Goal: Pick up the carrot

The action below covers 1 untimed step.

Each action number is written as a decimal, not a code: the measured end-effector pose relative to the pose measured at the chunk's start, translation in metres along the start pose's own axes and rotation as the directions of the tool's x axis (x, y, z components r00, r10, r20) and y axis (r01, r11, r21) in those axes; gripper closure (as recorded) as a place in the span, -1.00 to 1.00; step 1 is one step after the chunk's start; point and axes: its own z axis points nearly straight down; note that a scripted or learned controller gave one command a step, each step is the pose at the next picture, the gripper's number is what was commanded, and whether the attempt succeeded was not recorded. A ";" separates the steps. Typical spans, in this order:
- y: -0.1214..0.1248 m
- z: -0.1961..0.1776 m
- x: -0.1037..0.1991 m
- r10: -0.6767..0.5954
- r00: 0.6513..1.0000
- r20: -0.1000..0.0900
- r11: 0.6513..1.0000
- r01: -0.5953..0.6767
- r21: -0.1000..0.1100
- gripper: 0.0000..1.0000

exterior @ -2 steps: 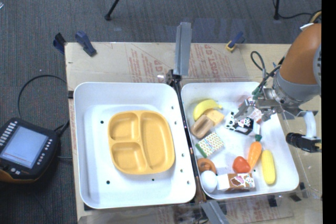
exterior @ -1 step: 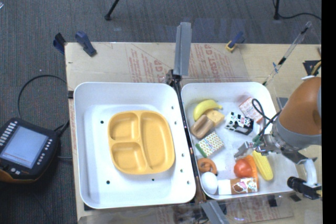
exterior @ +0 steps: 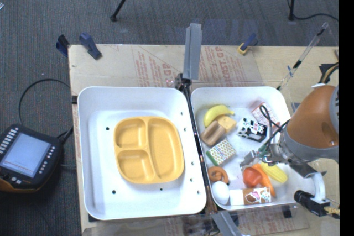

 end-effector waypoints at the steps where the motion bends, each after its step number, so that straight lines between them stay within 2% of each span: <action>1: 0.000 -0.008 -0.001 0.005 1.000 0.000 1.000 -0.005 0.000 1.00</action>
